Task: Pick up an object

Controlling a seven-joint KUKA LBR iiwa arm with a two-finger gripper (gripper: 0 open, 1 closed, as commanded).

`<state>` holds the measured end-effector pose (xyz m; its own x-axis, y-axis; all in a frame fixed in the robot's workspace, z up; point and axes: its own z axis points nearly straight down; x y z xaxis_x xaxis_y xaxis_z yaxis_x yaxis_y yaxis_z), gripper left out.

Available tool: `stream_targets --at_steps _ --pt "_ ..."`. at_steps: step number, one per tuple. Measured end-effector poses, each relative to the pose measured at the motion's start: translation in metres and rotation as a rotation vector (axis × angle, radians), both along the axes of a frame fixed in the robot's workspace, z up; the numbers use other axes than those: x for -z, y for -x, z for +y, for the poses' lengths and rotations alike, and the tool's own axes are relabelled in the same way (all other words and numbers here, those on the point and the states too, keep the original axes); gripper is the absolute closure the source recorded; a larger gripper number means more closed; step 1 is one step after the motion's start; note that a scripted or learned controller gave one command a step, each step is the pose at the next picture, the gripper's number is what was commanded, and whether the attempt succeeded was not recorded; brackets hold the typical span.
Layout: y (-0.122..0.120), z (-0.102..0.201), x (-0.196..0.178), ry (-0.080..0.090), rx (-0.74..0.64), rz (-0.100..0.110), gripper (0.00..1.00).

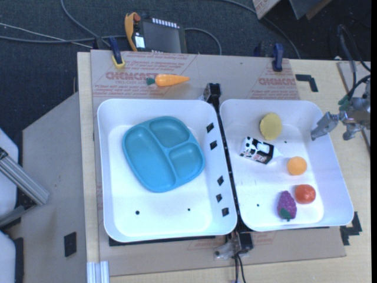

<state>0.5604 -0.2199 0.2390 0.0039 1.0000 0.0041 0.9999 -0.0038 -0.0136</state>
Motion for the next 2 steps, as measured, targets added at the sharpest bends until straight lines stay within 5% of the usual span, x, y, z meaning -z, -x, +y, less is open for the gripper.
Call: stream_targets --at_steps 1,2 --pt "-0.003 0.001 -0.008 0.004 -0.004 -0.013 0.00" --pt "-0.012 0.003 0.047 0.002 -0.006 -0.009 0.00"
